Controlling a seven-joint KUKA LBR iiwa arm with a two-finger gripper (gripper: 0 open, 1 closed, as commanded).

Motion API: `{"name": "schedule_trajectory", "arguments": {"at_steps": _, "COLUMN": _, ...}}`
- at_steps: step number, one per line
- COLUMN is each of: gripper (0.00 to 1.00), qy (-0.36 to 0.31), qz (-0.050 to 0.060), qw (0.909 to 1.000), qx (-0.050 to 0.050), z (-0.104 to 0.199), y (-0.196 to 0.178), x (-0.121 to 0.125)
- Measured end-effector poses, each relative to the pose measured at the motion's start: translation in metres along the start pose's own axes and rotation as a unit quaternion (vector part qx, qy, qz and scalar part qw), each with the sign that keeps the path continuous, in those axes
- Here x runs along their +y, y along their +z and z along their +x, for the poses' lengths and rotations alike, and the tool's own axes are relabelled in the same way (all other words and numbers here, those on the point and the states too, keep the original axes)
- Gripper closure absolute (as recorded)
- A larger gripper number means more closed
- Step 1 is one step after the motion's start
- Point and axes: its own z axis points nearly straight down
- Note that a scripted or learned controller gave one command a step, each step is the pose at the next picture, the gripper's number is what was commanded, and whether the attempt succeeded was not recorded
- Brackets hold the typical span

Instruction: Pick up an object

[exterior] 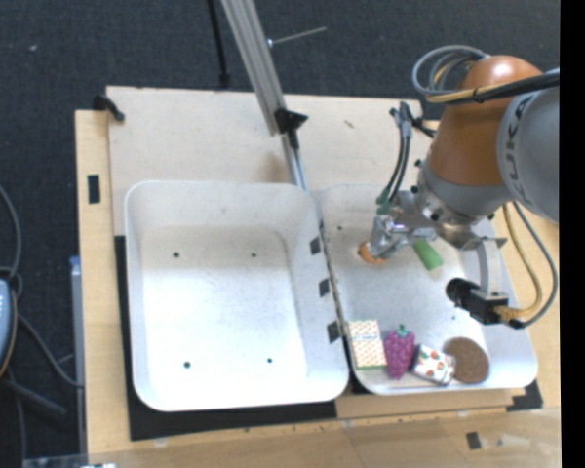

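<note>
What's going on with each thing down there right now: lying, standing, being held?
gripper: low in the right bin, at the orange object
orange object: lying under the gripper tip
green object: lying beside the wrist
yellow box: lying flat
purple object: lying
brown disc: flat
left bin: resting on bench

Even, diffuse light falls from overhead; the left bin (pixel 224 291) glows near white with slight washout on its floor; shadows are soft and short, darkest beneath the arm (pixel 487 144) on the right bin (pixel 409 300); the picture is mildly soft and grainy; small objects lack crisp detail.
</note>
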Motion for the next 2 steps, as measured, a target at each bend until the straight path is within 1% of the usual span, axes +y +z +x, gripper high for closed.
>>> {"name": "schedule_trajectory", "arguments": {"at_steps": 1, "gripper": 1.0, "qy": 0.0, "qz": 0.0, "qw": 1.0, "qx": 0.0, "z": 0.049, "y": -0.011, "x": 0.03}}
{"name": "schedule_trajectory", "arguments": {"at_steps": 2, "gripper": 1.0, "qy": 0.0, "qz": 0.002, "qw": 1.0, "qx": -0.002, "z": 0.089, "y": 0.002, "x": 0.053}}
